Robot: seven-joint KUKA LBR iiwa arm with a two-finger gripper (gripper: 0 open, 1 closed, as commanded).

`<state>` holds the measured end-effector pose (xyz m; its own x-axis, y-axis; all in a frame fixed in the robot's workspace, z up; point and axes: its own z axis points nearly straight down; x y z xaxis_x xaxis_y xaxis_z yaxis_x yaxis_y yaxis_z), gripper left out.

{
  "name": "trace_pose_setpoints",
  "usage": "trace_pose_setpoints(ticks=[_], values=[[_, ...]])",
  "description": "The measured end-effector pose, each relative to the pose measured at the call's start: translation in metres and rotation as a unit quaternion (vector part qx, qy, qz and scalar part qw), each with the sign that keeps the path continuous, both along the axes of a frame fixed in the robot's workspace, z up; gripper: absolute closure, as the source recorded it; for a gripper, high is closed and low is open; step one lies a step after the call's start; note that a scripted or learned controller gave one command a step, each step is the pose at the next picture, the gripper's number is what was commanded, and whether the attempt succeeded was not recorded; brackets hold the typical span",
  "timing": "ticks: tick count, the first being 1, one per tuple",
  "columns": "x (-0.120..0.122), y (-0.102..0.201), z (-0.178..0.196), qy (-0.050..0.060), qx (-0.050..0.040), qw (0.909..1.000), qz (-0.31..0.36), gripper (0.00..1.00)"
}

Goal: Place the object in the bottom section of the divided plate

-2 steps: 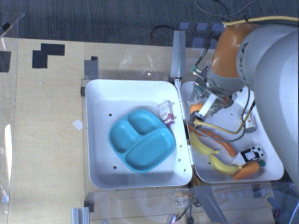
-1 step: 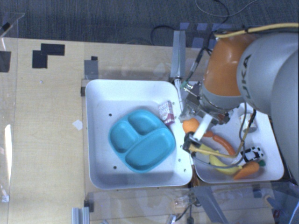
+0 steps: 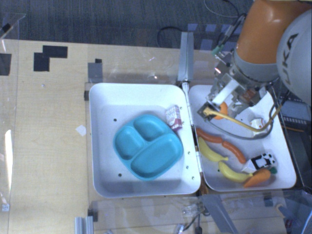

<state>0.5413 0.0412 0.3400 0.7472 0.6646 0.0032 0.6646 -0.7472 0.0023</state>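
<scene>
A blue divided plate (image 3: 148,146) lies in the left bin (image 3: 102,130), its large bottom section facing the near right. A small red-and-white packet (image 3: 174,117) rests just off the plate's upper right rim. My gripper (image 3: 223,105) hangs over the far left part of the right bin (image 3: 282,150), away from the plate. A small orange piece (image 3: 223,107) shows at the gripper's tip; whether it is gripped is unclear. Below the gripper lie an orange sausage (image 3: 220,143), two yellow bananas (image 3: 212,153), a carrot (image 3: 258,177) and a black-and-white toy (image 3: 263,160).
A metal divider (image 3: 185,57) runs between the bins at the back. A yellow cable (image 3: 239,124) loops from the gripper across the right bin. The arm's orange band (image 3: 265,23) and grey body cover the right bin's far corner.
</scene>
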Motion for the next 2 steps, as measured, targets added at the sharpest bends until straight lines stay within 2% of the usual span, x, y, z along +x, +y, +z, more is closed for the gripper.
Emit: trace_pose_setpoints(ticks=[1,2], values=[[0.0,0.0,0.0,0.0,0.0,1.0,0.0,0.0],[0.001,0.001,0.011,-0.001,-0.0002,1.0,0.004,1.0]])
